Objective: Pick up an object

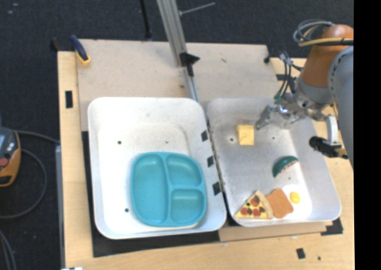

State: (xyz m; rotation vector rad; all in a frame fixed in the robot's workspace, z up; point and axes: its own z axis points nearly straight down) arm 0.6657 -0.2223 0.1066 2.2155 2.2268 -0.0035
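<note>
My gripper (pixel 277 118) hangs over the back of the right bin (pixel 324 200), open with nothing between its fingers. A yellow cheese block (pixel 245 135) lies just left of it and a little nearer the front. A dark teal piece (pixel 284 165) rests in the middle of that bin, in front of the gripper. Along the front wall lie a pizza slice (pixel 252 207), an orange toast-like piece (pixel 278 202) and a small yellow piece (pixel 294 197).
The left bin (pixel 113 126) holds a teal divided plate (pixel 168 189). A metal post (pixel 172 21) rises behind the bins, with its clamp near the gap between them. The grey arm with its orange band (pixel 324 60) enters from the right.
</note>
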